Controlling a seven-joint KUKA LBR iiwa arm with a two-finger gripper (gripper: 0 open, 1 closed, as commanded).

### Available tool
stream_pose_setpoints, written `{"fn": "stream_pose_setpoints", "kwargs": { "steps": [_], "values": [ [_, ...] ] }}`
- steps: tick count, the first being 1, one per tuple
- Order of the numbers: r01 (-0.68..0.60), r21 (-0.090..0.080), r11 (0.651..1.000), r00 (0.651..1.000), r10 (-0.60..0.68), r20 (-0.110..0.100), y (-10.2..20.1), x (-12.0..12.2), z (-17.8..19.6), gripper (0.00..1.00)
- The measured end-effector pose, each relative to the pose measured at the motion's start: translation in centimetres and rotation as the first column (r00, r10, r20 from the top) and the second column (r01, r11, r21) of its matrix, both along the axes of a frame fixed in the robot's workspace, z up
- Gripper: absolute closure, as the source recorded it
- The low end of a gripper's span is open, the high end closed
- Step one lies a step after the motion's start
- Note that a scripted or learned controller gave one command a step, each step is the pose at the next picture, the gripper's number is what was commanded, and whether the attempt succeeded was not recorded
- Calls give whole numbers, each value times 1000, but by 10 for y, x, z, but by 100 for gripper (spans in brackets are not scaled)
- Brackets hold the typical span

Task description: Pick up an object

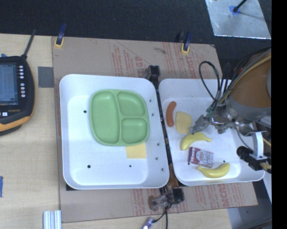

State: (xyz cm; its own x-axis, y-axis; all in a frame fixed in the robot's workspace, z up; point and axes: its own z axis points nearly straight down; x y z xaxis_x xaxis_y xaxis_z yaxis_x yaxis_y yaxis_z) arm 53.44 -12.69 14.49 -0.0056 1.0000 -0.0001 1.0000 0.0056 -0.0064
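The right bin [186,87] holds a red-brown sausage [170,113], a pale yellow wedge [183,122], a banana [195,140], a small red and white packet [201,157] and a second banana [214,171]. My gripper [200,124] hangs low over this bin, just above and to the right of the first banana, beside the pale wedge. Nothing shows between its fingers. The arm comes in from the right.
The left bin [72,142] holds a green three-part plate [119,117] and a flat yellow square [136,150] below it. A teach pendant [10,94] lies on the bench at far left. Cables [215,80] loop over the right bin's far side.
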Motion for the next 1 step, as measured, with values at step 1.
{"fn": "stream_pose_setpoints", "kwargs": {
  "steps": [1],
  "values": [
    [1, 0, 1000, 1000, -1, 1, 25, -17, -54, 0]
  ]
}}
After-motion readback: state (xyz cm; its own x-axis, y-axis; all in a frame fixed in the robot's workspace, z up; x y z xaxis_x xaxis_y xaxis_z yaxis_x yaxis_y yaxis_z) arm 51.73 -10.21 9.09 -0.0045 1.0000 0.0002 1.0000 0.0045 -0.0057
